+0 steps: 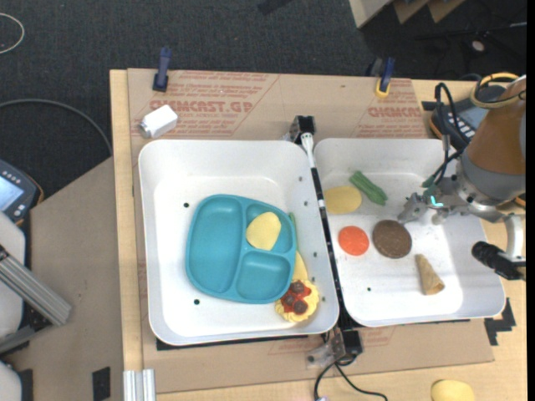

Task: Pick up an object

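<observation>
Blue clamp (161, 68) and yellow clamp (384, 75) grip cardboard (251, 98).

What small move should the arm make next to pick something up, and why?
Probably lower the claw a little toward the brown round disc just below and left of it in the right bin. The disc lies nearest, apart from the orange disc and the cone, so it looks the easiest target.

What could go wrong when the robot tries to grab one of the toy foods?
The brown cookie sits close beside the orange disc, so the gripper might bump one while reaching for the other. The yellow piece and green bean touch, so two could get nudged together.
</observation>
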`<state>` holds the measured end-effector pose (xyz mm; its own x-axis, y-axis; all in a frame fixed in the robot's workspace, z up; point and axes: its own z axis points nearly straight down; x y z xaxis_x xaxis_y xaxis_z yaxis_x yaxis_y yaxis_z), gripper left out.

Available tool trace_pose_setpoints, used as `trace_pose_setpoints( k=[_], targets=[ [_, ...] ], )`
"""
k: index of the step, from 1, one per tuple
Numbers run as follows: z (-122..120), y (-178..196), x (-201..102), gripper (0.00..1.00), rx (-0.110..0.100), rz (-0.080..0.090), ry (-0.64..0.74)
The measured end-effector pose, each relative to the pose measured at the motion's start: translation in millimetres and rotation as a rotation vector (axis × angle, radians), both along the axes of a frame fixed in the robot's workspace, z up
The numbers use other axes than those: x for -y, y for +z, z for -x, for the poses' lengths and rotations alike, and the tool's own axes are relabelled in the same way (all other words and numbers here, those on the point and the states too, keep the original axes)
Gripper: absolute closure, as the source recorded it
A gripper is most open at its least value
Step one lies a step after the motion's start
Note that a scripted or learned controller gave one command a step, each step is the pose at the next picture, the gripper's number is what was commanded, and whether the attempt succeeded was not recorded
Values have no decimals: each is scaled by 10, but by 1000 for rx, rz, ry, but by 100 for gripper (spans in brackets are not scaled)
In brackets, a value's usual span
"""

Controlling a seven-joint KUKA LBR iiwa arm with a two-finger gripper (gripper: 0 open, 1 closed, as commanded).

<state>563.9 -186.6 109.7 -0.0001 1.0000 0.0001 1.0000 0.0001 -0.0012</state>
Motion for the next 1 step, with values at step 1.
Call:
trace_pose_setpoints(
  k=[1],
  targets=[
    [48, -229, -367, 0, 6, 1, 1]
  ],
)
